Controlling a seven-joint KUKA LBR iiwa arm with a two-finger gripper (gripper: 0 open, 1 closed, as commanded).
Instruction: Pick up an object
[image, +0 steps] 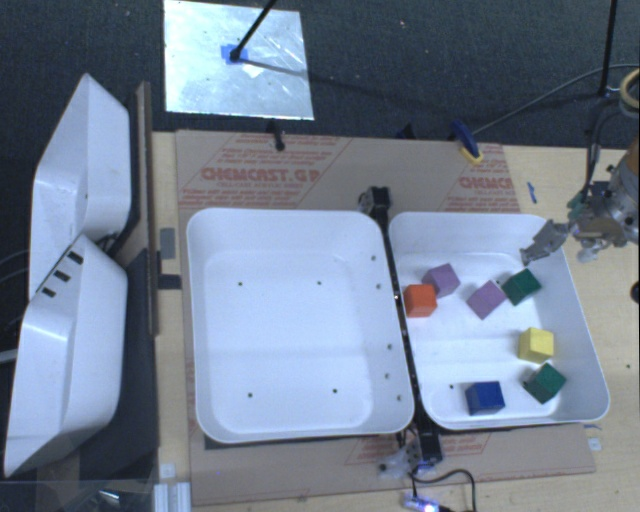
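Camera view, looking down at a slant on both bins. All the candidate objects lie in the right bin (600, 395): seven small blocks scattered over its floor. An orange cube (421, 299) sits nearest the divider between the bins, with a purple cube (441, 279) just beside it toward the back. A second, paler purple cube (486, 298) lies near the middle, close to a dark green cube (521, 286) on its right. Further forward, a yellow cube (536, 344) sits near the right wall, a second green cube (545, 382) just in front of it, and a blue cube (485, 397) lies near the front wall, apart from the others. None of the blocks is stacked.

The gripper (545, 243) hangs over the back right corner of the right bin, above the dark green cube and apart from it. Nothing is between its fingers. Whether they stand wide or narrow, I cannot tell; only a grey tip is distinguishable at this angle. The arm enters from the right edge.

The left bin (200, 300) is white with small dark dots on its floor. Both bins rest on a cardboard sheet (300, 170) printed with red lettering. Spare white bins (75, 280) lean at the far left, and a shiny metal plate (240, 65) lies on the dark floor behind.
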